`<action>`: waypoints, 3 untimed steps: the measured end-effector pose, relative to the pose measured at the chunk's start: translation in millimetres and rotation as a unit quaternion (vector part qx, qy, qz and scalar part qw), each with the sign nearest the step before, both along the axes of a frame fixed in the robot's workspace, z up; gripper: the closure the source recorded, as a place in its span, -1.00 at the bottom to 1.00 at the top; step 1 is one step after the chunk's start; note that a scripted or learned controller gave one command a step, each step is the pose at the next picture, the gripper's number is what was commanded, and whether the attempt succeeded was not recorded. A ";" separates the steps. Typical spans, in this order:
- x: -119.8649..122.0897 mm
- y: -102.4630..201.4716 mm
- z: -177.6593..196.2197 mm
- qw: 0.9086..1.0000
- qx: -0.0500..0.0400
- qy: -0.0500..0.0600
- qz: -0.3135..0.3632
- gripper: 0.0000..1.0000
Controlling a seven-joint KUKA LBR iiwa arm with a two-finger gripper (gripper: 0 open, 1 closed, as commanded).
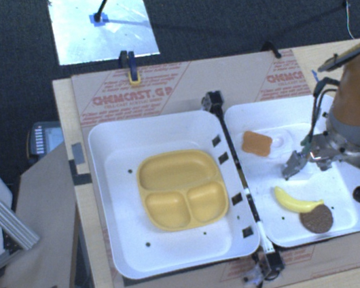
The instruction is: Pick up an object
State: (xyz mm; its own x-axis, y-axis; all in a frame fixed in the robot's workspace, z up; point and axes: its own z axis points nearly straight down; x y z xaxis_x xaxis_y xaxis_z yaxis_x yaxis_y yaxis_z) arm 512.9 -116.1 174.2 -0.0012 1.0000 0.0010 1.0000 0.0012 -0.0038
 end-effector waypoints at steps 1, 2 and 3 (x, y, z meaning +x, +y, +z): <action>-3.0 2.7 -42.6 1.000 0.000 0.000 0.000 -1.00; -3.2 3.1 -92.3 1.000 0.000 -0.001 -0.001 -1.00; -1.6 2.6 -79.2 1.000 -0.001 -0.003 0.000 1.00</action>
